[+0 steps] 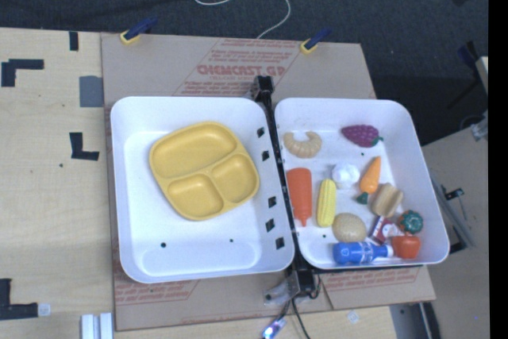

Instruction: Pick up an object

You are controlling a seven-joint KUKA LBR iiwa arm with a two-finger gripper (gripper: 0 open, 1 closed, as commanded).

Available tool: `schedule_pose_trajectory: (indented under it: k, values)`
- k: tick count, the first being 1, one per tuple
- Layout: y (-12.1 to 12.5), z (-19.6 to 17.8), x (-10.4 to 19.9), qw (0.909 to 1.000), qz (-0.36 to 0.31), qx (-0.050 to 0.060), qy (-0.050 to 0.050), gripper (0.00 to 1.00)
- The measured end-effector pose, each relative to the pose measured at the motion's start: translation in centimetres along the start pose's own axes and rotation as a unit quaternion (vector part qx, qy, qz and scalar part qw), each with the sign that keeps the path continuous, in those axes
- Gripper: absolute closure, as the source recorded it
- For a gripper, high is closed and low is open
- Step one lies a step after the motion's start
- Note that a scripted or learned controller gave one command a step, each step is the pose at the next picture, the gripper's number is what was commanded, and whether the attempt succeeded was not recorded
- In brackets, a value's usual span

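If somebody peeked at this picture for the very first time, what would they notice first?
Probably the big yellow divided plate, lying alone in the left white bin. Next, the colourful heap of toy food in the right white bin: an orange carrot beside a yellow corn cob, purple grapes near the far edge, and a blue bottle at the near edge.

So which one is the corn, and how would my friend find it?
Look in the right bin, the one full of toy food. Near its middle, beside the long orange hot dog, stands the corn. It is the only bright yellow piece there, short and bumpy, with a tan potato just below it.
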State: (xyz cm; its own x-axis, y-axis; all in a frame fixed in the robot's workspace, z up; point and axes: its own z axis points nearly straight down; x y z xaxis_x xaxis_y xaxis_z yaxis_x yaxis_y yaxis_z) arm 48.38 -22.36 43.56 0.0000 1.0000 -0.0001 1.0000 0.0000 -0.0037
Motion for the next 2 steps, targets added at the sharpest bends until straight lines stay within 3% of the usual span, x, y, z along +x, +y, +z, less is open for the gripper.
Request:
schedule_pose_trajectory:
  k: [1, 2]
  values:
    - [0.0, -4.1, 0.0, 1.0, -0.001, -0.004, -0.001, 1.0]
    - [0.0, -1.3, 0.0, 1.0, 0.0, -0.001, 0.0, 1.0]
